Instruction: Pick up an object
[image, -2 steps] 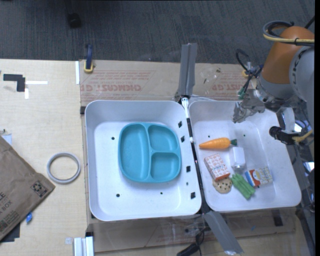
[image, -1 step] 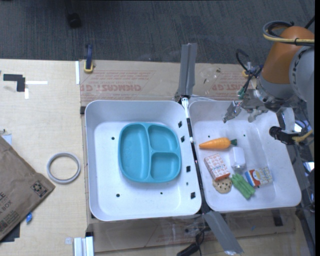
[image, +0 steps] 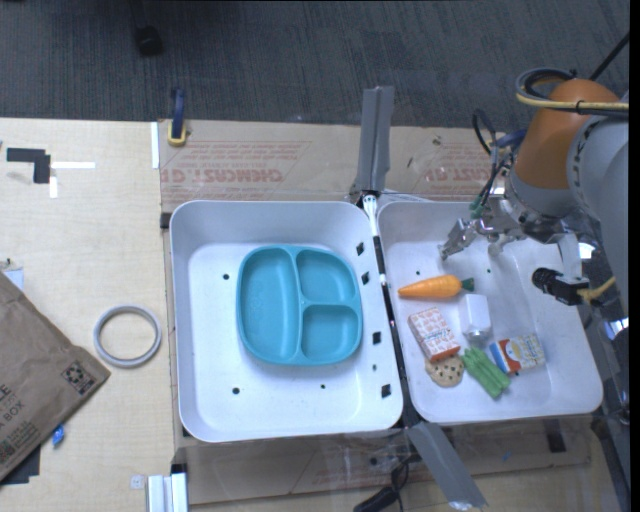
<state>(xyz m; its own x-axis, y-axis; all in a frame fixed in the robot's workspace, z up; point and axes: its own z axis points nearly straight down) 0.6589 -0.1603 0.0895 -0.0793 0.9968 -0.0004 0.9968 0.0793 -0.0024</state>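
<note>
My gripper (image: 474, 244) hangs over the back of the right bin (image: 560, 400), open, with nothing between its fingers. Below it and to the left lies an orange toy carrot (image: 430, 289). Nearer the front are a red-and-white box (image: 434, 334), a small white block (image: 476, 314), a cookie (image: 444, 373), a green piece (image: 486, 371) and a small carton (image: 519, 354). All of these rest on the bin floor, apart from the gripper.
The left bin (image: 200, 400) holds a teal divided plate (image: 299, 304). A grey divider post (image: 375, 140) rises between the bins at the back. On the bench to the left lie a tape ring (image: 127, 334) and a brown paper bag (image: 35, 375).
</note>
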